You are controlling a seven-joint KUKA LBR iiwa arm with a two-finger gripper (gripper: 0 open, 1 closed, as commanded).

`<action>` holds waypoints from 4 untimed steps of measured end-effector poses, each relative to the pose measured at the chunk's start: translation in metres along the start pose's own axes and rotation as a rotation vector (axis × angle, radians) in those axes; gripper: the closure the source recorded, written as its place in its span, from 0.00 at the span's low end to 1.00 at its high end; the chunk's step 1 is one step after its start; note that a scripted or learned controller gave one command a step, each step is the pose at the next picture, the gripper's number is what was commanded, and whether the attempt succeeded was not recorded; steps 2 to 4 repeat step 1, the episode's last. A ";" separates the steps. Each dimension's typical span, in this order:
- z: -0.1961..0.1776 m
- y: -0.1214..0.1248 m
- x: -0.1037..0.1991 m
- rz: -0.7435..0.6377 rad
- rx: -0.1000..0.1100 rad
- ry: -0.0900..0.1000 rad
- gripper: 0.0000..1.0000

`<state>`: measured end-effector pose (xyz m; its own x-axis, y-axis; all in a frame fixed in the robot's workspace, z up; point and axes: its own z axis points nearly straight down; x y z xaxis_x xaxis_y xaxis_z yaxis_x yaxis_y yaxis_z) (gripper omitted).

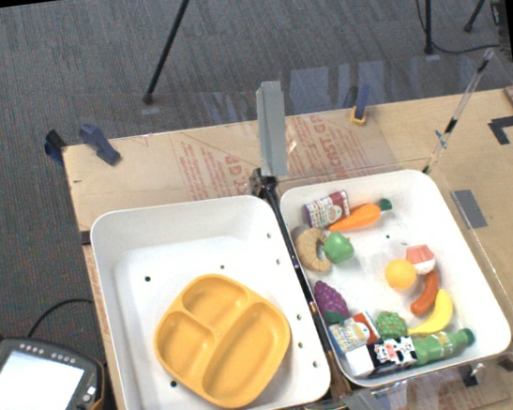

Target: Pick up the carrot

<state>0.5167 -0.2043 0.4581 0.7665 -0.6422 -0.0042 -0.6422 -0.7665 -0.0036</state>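
Camera view: the carrot lies in the right bin near its 12 o'clock rim, tip toward 9 o'clock, green top toward 3. A small can touches it at 10 o'clock; a green ball sits just beside at 7. The pincer's state: cannot tell. Best approach is straight down, straddling the carrot's thick middle across its width, clear of the can.

Yellow divided plate in the left white bin; right bin holds a banana, orange and purple grapes
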 end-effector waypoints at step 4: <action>0.132 0.017 -0.032 -0.150 -0.001 -0.013 1.00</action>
